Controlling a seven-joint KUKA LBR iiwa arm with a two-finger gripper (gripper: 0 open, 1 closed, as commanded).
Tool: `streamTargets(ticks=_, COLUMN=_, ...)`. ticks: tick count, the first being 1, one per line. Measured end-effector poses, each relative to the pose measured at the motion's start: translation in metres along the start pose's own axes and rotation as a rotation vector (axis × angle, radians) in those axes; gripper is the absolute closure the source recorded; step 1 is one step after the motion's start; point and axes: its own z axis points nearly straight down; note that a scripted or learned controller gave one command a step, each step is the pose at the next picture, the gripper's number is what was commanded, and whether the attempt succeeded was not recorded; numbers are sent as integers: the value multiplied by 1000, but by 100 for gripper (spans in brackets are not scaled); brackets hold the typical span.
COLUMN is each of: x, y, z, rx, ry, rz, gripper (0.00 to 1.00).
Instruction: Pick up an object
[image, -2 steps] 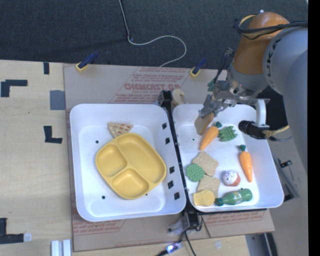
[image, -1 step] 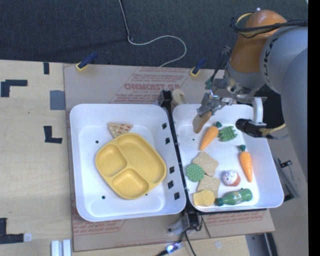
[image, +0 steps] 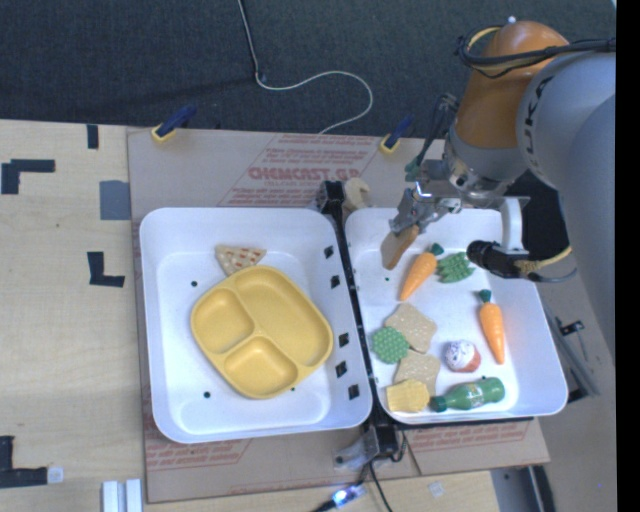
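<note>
A tan, bread-like piece (image: 398, 246) is gripped between the closed fingers of the tool (image: 409, 226) and held above the right bin (image: 545, 345), apparently for lifting.

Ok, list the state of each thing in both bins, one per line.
end effector: over the right bin, a brown piece between its fingers
yellow tray: right way up, in the left bin
green bottle: lying on its side
two carrots: lying flat, apart
crackers: flat, bunched together

yellow divided tray (image: 262, 331) in left bin (image: 160, 300) | waffle wedge (image: 239, 259) touching tray's far edge
</note>
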Motion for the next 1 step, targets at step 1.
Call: streamTargets(ticks=1, x=-7, y=14, z=-1, rx=-2, ry=0, rz=0, gripper=100)
